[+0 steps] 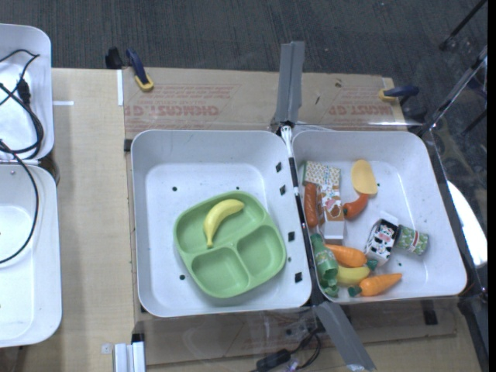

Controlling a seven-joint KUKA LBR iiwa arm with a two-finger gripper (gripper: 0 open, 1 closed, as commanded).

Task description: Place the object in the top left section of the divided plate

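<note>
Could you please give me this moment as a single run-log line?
banana lying in top left section of green divided plate | plate in left bin | other toys in right bin | placement looks done

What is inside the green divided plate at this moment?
A banana lies in the large upper section of the green divided plate, which sits in the left bin. The two lower sections hold nothing. The plate floor under the banana is covered.

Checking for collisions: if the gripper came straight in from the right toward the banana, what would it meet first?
Likely the right bin's outer wall, then the curved orange toy, before the banana on the divided plate. Travelling higher, the way looks free; height cannot be judged.
</note>
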